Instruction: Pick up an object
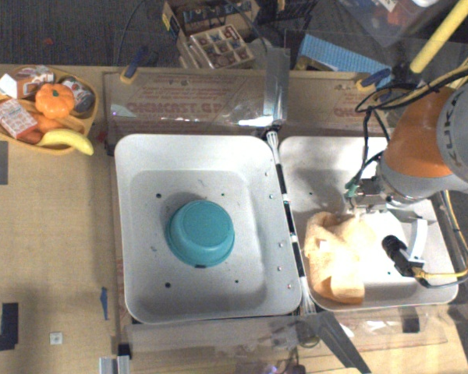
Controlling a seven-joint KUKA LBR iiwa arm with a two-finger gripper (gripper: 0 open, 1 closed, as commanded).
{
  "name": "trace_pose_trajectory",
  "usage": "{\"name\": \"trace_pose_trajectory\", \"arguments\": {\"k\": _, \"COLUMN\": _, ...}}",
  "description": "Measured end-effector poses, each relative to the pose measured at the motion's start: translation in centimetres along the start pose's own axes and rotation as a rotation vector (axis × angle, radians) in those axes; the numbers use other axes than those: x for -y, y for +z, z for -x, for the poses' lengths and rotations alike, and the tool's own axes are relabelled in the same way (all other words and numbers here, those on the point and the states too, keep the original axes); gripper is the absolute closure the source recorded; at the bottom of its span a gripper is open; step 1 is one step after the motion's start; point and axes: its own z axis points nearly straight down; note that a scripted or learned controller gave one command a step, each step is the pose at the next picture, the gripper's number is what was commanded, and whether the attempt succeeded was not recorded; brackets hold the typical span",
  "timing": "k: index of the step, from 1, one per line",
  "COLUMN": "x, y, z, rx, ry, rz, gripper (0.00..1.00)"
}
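The arm's pincer [368, 202], its spread impossible to tell, hangs at the upper right edge of the tan sponge [337, 257], whose long axis runs down-left from it in the right bin [312, 156].

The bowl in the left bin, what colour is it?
Teal, a blue-green. The upturned bowl shows plainly in the camera view, near the middle of the left bin.

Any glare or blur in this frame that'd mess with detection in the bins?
Camera view: the yellow cloth is washed out, its top nearly blending into the right bin; the teal bowl in the left bin is sharp with a soft shadow; the whole frame is slightly soft.
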Motion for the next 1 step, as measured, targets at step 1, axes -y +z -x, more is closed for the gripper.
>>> {"name": "trace_pose_trajectory", "arguments": {"k": 1, "x": -4.29, "y": -8.24, "z": -4.69, "rx": -0.001, "ry": -0.134, "rz": -0.004, "gripper": 1.0}}
